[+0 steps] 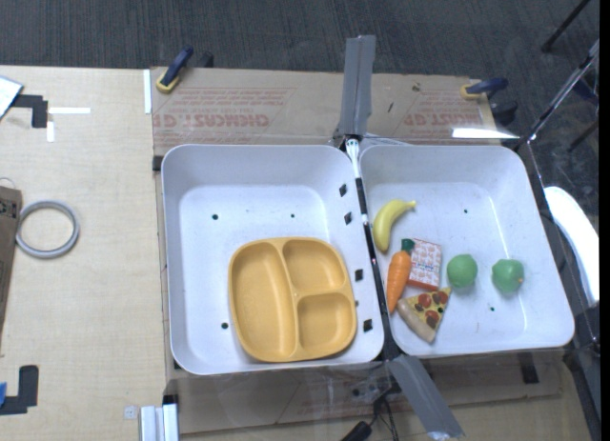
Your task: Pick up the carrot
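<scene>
Carrot [397, 278] in right bin [496, 168] by its left wall, beside banana [389, 220], card [425, 262], pizza slice [425, 311], yellow tray [291, 298] in left bin [191, 239], pincer state cannot be told.

The cardboard sheet [286, 106] behind the bins bears red upside-down print, too faint to read reliably.

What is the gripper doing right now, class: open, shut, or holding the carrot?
Gripper: its state cannot be told from this picture. The carrot lies in the right bin, beside the banana.
</scene>
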{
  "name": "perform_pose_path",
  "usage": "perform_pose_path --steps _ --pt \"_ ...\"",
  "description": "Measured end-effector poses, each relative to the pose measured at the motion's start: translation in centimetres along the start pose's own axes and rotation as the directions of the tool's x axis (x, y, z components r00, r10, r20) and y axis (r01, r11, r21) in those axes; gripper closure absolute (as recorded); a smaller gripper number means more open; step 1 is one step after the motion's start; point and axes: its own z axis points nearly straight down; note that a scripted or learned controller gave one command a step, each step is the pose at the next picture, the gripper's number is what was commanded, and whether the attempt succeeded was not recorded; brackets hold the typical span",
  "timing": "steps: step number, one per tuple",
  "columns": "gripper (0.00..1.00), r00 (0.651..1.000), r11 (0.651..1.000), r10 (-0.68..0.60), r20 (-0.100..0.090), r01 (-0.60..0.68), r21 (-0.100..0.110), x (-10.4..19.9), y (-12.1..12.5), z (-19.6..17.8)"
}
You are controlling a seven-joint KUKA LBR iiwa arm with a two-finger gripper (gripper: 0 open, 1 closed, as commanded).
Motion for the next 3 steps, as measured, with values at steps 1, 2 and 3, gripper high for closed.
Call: perform_pose_path --steps 1,2,3 --pt "1.0 1.0 1.0 -0.001 0.002 0.001 0.001 -0.1 0.2 -0.8" --pt "1.0 0.998 0.998 0.055 -0.015 -0.056 -0.006 5.5 0.1 21.0" --pt "1.0 0.999 0.999 -0.03 -0.012 0.03 -0.009 0.1 6.7 4.4"
